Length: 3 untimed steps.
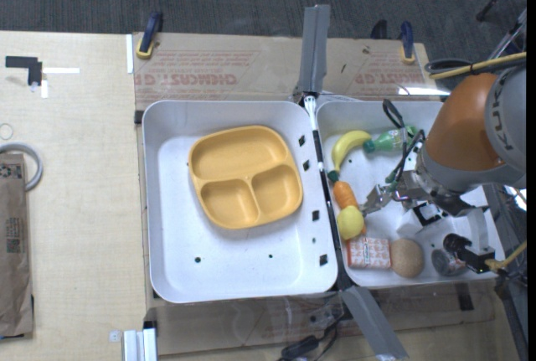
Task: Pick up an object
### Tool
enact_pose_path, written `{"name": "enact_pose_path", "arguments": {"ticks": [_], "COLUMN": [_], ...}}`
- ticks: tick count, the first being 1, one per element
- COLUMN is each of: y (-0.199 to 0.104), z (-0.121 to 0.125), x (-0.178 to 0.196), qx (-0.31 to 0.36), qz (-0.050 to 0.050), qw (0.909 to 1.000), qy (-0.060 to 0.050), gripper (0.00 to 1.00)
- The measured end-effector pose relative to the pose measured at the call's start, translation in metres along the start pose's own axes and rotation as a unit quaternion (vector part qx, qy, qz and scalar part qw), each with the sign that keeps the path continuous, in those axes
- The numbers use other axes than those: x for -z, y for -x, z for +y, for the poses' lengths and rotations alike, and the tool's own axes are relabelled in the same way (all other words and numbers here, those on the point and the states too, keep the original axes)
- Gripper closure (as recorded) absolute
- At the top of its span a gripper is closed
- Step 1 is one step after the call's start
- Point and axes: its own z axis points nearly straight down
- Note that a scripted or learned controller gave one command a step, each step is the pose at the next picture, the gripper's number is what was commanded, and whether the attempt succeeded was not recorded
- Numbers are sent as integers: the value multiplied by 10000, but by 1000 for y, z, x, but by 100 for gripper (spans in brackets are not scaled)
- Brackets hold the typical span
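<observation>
The right bin [368, 280] holds a banana [347, 145], a green bottle [387, 139], an orange carrot [344, 194], a yellow lemon [350, 222], a red and white box [368, 252] and a brown round thing [407, 257]. My gripper [374, 199] hangs low over this bin's middle, pointing left. Its tip is just right of the carrot and above the lemon, and I see nothing held in it. The arm's orange band [469, 129] covers the bin's right part.
The left bin [167, 267] holds a yellow divided plate [245, 176]. A grey divider [315, 49] runs between the bins. A dark utensil [392, 110] lies at the right bin's far edge. Blue clamps [151, 33] grip the cardboard behind.
</observation>
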Motion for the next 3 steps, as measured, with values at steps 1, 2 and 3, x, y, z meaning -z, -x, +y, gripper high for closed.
{"name": "enact_pose_path", "arguments": {"ticks": [1,2,3], "y": [38,6,93], "z": [-7,2,-5], "x": [39,19,1], "qx": [337,-35,-554], "qz": [-7,3,4], "qw": [9994,10000,9985], "qy": [19,-3,11], "gripper": [0,0,0]}}
